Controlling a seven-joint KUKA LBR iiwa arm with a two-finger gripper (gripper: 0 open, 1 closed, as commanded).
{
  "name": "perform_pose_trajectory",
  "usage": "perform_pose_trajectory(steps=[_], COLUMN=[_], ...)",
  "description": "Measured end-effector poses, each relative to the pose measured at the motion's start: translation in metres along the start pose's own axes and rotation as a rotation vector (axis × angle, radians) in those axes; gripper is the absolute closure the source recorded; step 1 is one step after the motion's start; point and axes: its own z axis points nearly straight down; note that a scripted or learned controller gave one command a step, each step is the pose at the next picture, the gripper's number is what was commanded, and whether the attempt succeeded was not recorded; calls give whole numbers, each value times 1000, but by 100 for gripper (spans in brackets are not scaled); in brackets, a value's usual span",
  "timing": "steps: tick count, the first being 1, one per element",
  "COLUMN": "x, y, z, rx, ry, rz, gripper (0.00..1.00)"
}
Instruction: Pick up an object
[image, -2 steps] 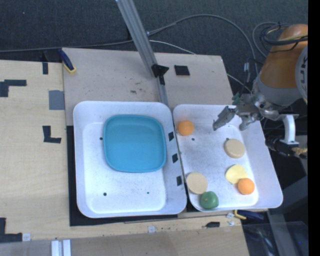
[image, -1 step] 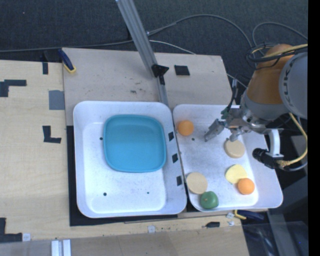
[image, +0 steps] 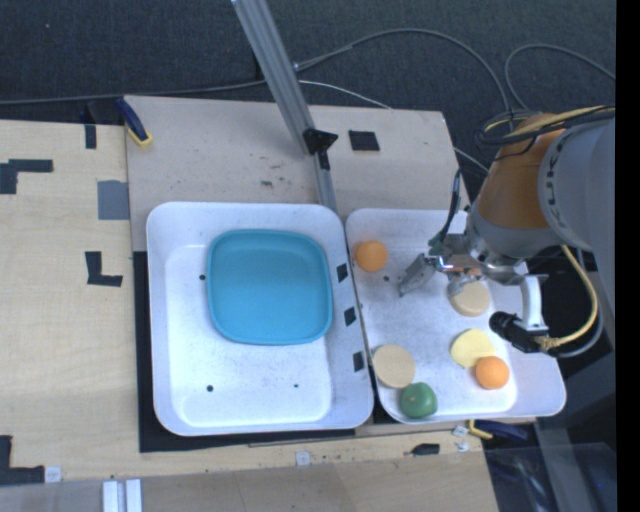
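Orange ball sits at ten o'clock of the open, empty tool; approach step, needs closing in.

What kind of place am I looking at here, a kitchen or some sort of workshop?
Most likely a robotics lab bench, not a kitchen. A grey and orange robot arm reaches over two white bins, small toy-like food pieces such as an orange ball lie in one, and loose cables trail behind.

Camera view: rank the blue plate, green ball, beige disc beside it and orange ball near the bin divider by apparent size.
1. blue plate
2. beige disc
3. green ball and orange ball: too alike to rank.
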Motion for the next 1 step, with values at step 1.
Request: perform_pose_trajectory(steps=[1], x=[0], y=[0], z=[50], rx=[-4], ry=[-1], rz=[0], gripper=[0])
